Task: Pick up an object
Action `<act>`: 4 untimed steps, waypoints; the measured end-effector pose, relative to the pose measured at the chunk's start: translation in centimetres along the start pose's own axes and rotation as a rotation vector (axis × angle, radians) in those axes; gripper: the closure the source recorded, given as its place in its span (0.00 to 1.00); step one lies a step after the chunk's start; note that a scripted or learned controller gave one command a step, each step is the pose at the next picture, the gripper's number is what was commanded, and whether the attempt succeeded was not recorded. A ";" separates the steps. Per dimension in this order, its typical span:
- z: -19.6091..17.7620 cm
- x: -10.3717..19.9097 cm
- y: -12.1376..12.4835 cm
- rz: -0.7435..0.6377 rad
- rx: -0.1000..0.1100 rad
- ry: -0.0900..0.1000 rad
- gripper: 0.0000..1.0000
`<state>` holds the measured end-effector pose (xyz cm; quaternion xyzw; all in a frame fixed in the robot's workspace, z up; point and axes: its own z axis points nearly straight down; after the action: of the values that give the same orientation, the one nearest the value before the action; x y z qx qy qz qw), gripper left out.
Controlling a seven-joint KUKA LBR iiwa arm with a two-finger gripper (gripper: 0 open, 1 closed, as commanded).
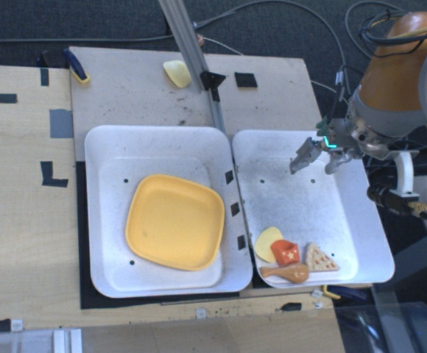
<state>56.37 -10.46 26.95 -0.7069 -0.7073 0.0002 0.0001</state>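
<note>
Hovering over the upper part of the right-hand shallow white bin (361, 226), the gripper (318, 159) is spread and grasps nothing. No pick is made yet: the small red block (286, 252), tan wafer wedge (320, 258) and brown drumstick-shaped toy (287, 273) lie untouched at the bin's near edge.

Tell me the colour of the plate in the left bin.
Yellow; the plate shows plainly in the camera view.

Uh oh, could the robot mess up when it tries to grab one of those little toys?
Maybe. The toys, a yellow piece, a red block, a waffle slice and a drumstick, are bunched together at the right bin's near edge, so the gripper could bump neighbours or pinch two. They also sit against the rim, which might block it.
</note>
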 end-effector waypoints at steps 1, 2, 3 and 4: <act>0.0 0.0 0.0 0.000 0.000 0.000 0.00; 4.5 -0.7 -0.2 0.000 0.003 0.000 0.00; 10.6 0.0 -0.4 0.000 0.006 0.001 0.00; 17.0 -0.2 -0.5 0.000 0.006 0.001 0.00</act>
<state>55.90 -10.67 9.98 -0.7069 -0.7073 0.0021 0.0025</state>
